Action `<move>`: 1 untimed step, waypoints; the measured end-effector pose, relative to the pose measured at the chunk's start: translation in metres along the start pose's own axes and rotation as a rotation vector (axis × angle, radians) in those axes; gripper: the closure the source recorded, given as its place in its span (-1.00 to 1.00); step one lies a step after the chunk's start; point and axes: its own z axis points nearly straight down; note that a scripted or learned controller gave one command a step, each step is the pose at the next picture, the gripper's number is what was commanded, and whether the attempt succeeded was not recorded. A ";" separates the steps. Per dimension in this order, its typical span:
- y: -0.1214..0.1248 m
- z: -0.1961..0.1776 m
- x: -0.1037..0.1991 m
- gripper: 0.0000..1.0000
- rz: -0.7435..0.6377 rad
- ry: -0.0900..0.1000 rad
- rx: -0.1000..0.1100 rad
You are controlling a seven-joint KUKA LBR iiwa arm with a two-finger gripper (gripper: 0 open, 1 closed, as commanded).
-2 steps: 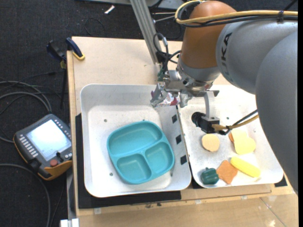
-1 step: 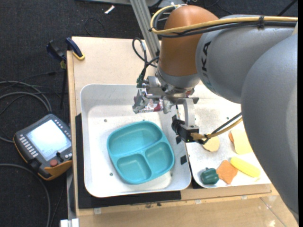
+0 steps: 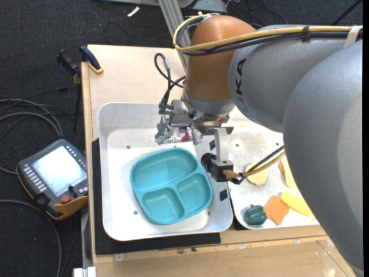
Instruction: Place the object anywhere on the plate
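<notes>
Camera view, step in hand: the arm's two-finger gripper hangs over the far half of the left white bin, just beyond the far rim of the teal three-compartment plastic plate. I read this as the carry or approach stage, with the release not yet made.
Camera view, gripper state: something mottled, silver and reddish, sits low at the tool's tip, but whether that is a held object or part of the tool I cannot tell. How wide the hand stands I cannot tell either.
Camera view, the task's things: the plate lies in the left bin's middle, tilted toward the near right corner, and its compartments look bare. Loose items rest in the right white bin: a dark green rounded piece by the near edge, an orange wedge just beside it, a yellow piece further right and a pale slice behind them.
Camera view, next move: in my judgement, a short shift toward the near edge would bring the tip over the plate's largest compartment before lowering.
Camera view, edges and room: open bin floor lies left of the plate. The dividing wall between the bins runs close along the plate's right side, so room there is tight.
</notes>
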 end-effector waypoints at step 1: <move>0.001 -0.001 -0.001 -1.00 0.004 0.000 -0.002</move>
